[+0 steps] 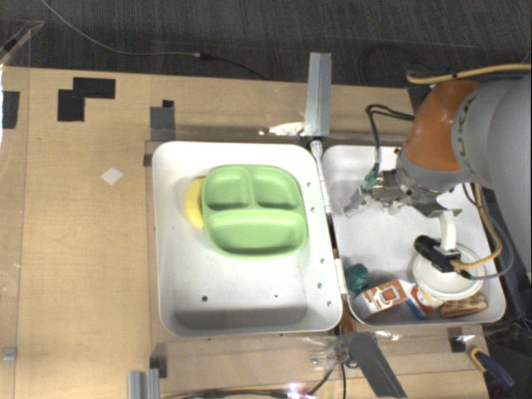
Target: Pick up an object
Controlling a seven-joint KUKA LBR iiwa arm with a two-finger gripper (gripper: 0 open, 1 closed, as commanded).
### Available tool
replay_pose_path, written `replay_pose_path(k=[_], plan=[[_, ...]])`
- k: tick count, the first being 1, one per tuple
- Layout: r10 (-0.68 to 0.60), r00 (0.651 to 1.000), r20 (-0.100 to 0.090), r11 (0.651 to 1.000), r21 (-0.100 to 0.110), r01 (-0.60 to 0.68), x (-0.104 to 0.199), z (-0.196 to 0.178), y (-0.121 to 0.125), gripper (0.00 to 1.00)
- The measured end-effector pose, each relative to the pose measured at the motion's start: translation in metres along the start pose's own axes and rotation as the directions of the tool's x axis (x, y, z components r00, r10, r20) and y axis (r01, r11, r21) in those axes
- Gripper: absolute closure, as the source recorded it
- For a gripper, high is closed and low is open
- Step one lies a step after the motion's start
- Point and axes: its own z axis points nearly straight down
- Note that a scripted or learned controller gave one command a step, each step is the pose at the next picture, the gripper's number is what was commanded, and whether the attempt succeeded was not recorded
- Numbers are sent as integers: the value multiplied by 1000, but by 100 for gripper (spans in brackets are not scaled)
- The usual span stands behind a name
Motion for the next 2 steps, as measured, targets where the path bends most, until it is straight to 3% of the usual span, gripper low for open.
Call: replay_pose_path(k=[1,2], plan=[[-1,1000,0,1000,-5,1,0,-12,2,100],[-91,996,-4,996,10,91,7,-86,-42,100]])
